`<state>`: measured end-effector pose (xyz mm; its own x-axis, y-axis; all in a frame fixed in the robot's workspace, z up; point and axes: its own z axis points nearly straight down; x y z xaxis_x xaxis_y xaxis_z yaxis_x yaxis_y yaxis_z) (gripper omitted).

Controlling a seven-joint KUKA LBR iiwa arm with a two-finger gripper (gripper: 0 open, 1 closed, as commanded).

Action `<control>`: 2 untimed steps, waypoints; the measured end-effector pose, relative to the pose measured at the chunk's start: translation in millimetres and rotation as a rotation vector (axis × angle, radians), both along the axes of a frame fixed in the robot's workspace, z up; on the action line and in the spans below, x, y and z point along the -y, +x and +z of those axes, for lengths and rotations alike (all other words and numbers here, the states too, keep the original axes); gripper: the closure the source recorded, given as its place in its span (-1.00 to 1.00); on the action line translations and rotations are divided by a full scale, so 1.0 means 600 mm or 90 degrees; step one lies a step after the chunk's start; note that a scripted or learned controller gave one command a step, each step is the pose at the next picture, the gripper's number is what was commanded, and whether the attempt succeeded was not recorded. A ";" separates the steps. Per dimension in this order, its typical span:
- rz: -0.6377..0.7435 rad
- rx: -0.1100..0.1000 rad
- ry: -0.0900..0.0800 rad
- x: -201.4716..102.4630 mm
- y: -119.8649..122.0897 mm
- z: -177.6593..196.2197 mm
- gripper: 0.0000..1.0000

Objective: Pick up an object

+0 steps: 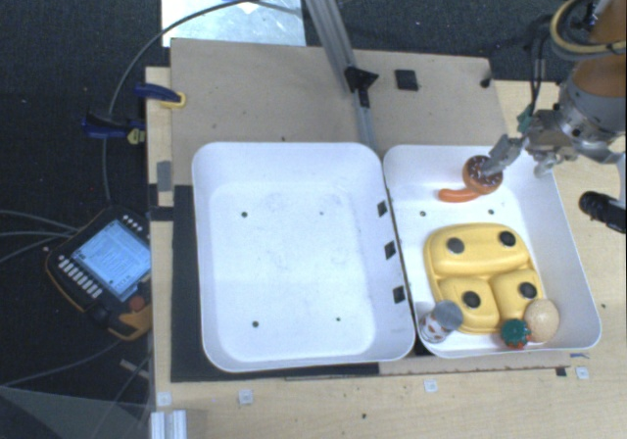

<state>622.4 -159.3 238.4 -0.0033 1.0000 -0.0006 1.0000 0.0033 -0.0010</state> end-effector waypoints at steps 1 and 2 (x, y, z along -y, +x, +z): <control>-0.001 -0.001 0.000 0.010 -0.012 -0.080 -1.00; -0.001 0.001 0.000 0.011 -0.010 -0.148 -1.00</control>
